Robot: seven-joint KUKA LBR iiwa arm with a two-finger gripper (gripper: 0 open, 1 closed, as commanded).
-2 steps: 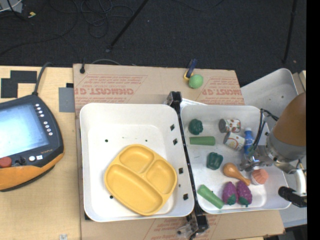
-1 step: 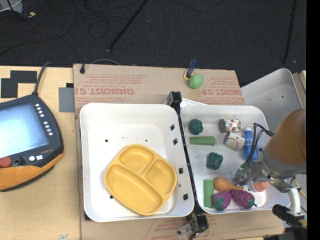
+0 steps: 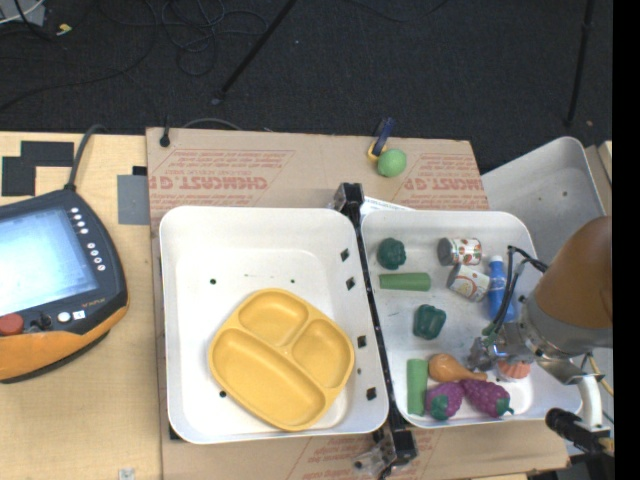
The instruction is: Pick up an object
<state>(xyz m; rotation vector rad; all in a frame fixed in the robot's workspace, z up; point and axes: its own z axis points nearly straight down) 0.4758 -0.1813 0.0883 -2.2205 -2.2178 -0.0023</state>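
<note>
Gripper low in right bin, near its right wall and front rim, tight room; can't tell its state, arm body hides it. Crowded: orange carrot-like piece just left, purple pieces in front, blue bottle and cans behind. Open floor further left mid-bin. Yellow tray in left bin. Cardboard print upside down, unreadable
</note>
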